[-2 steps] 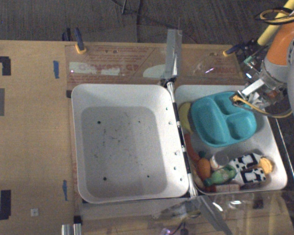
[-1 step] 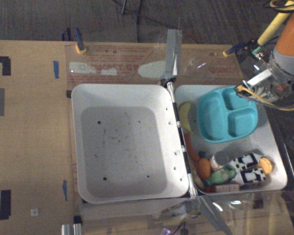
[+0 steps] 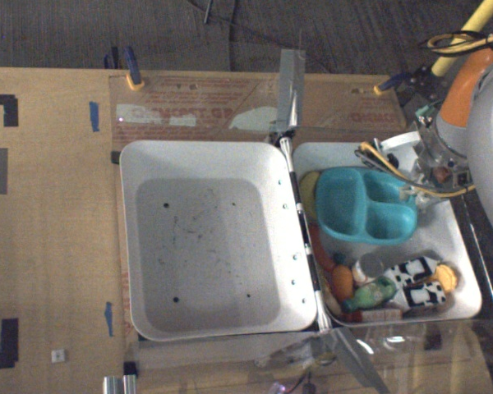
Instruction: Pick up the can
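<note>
Crowding the can [image 3: 370, 264]: teal tray [image 3: 363, 205] above, cow-patterned toy [image 3: 419, 279] beside; fingers' [image 3: 431, 175] state unclear.

A tan cardboard-covered surface [image 3: 49, 220] carries two white bins side by side: the left bin [image 3: 209, 158] and the right bin [image 3: 464, 281], rims touching.

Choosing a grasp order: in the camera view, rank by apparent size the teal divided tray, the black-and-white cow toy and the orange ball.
1. teal divided tray
2. black-and-white cow toy
3. orange ball, partly hidden, so unsure.
</note>
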Action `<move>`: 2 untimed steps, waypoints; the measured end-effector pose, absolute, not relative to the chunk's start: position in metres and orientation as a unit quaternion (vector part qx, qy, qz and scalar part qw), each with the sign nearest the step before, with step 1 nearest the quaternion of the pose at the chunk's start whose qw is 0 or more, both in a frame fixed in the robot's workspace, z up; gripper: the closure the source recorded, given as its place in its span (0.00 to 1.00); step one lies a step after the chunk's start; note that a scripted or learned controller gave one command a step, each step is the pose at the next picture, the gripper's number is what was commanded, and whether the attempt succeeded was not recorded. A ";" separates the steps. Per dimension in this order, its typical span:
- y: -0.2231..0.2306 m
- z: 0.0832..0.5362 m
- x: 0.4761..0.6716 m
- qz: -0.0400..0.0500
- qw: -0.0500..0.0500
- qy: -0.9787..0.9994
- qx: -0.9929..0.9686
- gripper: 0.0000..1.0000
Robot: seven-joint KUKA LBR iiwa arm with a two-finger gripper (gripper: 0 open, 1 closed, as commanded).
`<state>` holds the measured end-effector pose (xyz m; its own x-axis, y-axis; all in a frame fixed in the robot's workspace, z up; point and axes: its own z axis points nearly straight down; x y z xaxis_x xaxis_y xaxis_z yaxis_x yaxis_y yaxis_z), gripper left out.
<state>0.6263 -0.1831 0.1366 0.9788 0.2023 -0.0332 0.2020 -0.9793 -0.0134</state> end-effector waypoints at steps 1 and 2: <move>-0.163 0.159 0.616 0.010 -0.003 -0.097 -0.995 1.00; -0.223 0.126 0.637 0.021 0.006 -0.100 -0.995 1.00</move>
<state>0.6368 -0.2227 0.1257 0.9790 0.1998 -0.0397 0.1993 -0.9798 -0.0162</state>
